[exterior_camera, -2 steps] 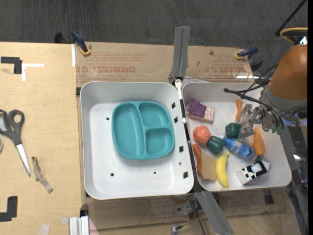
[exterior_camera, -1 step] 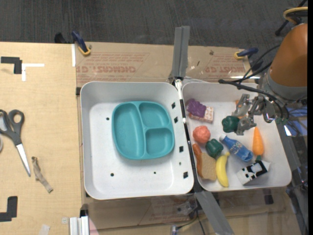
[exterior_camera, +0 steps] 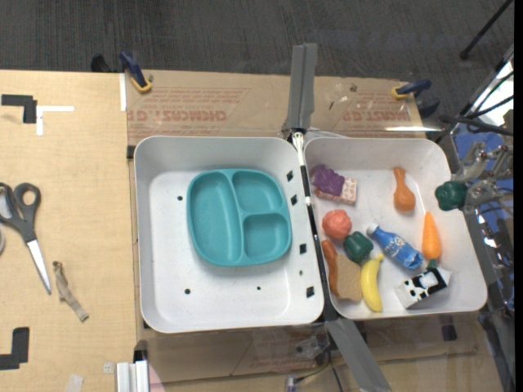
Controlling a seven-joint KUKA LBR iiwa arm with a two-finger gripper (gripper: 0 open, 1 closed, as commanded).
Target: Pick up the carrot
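Fingers cannot be made out at the right edge of the scene, so whether they are wide or narrow I cannot tell; the gripper (exterior_camera: 482, 188) is a blur of metal parts just outside the right wall of the right bin (exterior_camera: 384, 149), with a dark green rounded thing (exterior_camera: 450, 194) at its left side, over the bin's rim.

Carrot (exterior_camera: 431, 235) lies inside the right bin close to that right wall, nearly upright in the picture, a little nearer than the gripper and apart from it. Just left of it is a blue and white bottle (exterior_camera: 395, 247), tilted. A black and white toy (exterior_camera: 425, 286) sits in the near right corner. An orange pear-shaped piece (exterior_camera: 402, 189) lies farther back. A banana (exterior_camera: 372, 284) lies along the near side, beside a tan slice (exterior_camera: 350, 282) and a thin orange-red piece (exterior_camera: 329, 260). A dark green piece (exterior_camera: 357, 247) touches a red-orange ball (exterior_camera: 337, 222). A purple bunch (exterior_camera: 327, 180) lies against a pinkish block (exterior_camera: 348, 189) at the far left.

Left bin (exterior_camera: 155, 243) holds a teal divided plate (exterior_camera: 240, 216). Scissors (exterior_camera: 26, 227) rest on the bench (exterior_camera: 65, 162) at far left.
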